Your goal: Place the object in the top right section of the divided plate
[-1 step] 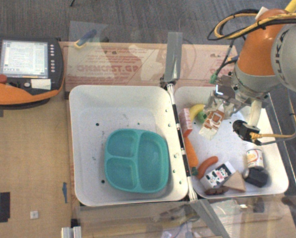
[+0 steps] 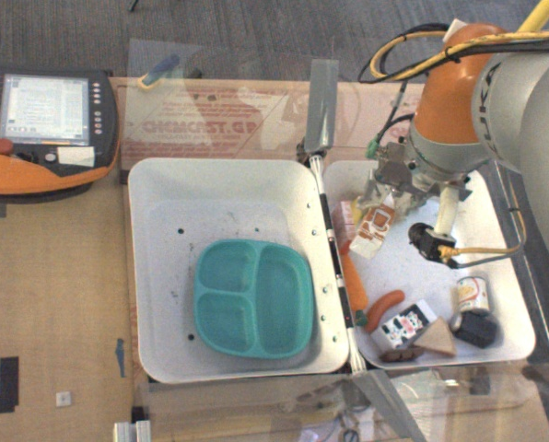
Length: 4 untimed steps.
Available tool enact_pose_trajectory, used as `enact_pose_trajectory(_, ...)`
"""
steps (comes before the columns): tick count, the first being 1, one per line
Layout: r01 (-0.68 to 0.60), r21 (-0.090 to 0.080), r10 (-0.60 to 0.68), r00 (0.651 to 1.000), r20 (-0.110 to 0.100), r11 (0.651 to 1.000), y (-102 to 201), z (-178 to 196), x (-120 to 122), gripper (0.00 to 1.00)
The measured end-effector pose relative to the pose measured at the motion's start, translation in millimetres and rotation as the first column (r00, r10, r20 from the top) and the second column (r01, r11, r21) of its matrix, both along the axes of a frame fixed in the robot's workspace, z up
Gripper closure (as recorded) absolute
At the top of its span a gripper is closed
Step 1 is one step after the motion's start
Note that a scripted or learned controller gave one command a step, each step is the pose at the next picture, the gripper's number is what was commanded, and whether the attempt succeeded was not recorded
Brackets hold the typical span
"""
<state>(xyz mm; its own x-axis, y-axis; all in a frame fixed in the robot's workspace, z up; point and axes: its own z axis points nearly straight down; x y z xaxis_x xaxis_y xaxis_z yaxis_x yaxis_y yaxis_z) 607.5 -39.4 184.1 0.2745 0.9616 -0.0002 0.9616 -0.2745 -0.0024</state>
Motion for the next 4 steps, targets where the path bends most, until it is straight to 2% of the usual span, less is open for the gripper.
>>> enact_pose_trajectory(1, 0.01, 0.0, -0.01, 1.0, -0.001, 1.0, 64.0, -0.3, -62.7, 1.0)
enact_pose_trajectory(2, -0.258, 0.001, 0.258, 0.966, 0.0, 0.966, 128.2, -0.3, -88.7, 1.0)
enact_pose_trajectory(4, -0.25, 0.002, 0.25, 0.968, 0.001, 0.968, 125.5, 18.4, -86.7, 1.0)
